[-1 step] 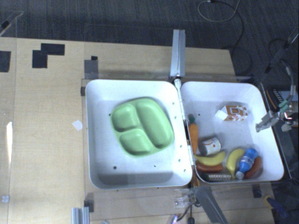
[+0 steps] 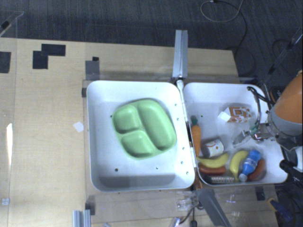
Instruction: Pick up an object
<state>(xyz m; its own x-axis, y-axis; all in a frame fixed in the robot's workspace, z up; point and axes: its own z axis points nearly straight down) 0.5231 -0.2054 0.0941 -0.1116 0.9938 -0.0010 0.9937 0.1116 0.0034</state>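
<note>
Even overhead light, soft shadows, slight blur.

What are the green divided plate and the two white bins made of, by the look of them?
The green divided plate looks like moulded plastic: one even colour, rounded compartments, a soft matte sheen. The left bin and right bin also look like plastic, smooth, glossy white with rounded corners, though coated metal can't be ruled out.

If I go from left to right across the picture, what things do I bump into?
Green divided plate → carrot → small can → little carton → blue bottle → gripper
</note>
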